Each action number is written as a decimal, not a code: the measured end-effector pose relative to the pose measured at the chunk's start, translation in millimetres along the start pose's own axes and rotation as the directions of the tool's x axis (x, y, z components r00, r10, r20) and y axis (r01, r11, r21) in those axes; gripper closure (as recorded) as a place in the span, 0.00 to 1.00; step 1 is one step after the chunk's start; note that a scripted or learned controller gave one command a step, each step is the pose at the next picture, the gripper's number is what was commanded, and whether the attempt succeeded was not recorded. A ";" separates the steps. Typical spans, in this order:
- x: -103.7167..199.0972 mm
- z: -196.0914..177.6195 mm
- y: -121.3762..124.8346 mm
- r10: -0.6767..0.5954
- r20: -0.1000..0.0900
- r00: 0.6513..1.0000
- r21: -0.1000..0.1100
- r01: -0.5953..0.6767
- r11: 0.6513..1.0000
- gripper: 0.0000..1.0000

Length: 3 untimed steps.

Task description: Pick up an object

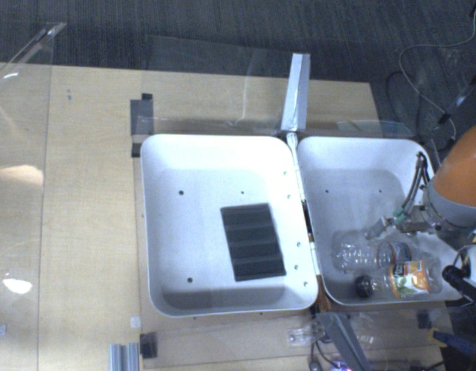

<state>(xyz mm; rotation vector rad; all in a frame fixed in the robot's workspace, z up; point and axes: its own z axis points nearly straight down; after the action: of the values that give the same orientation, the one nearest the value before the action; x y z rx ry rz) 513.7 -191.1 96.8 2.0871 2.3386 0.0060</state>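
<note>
From my overhead camera I see two white bins side by side on the wooden bench [83, 207]. The left bin [168, 207] holds a black ribbed block [253, 242], lying flat near its middle. The right bin [338, 184] holds a clear plastic bottle [385, 267] with a black cap and an orange-green label, lying on its side along the near wall. The arm [462, 180] reaches in from the right, and its gripper [400, 224] sits just above the bottle's upper side. Whether the claw is apart or together I cannot tell.
</note>
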 end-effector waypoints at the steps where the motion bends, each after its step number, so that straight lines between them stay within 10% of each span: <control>1: -4.8 6.5 -21.5 -0.128 0.005 0.992 -0.010 0.128 0.992 0.00; 2: -13.4 7.8 -4.1 -0.020 0.000 1.000 -0.003 0.020 1.000 0.00; 3: 25.0 5.4 -14.6 -0.260 0.013 0.965 -0.016 0.261 0.965 0.00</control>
<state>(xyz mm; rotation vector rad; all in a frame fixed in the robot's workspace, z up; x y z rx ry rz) 496.4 -167.9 91.3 1.7501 2.5755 0.0134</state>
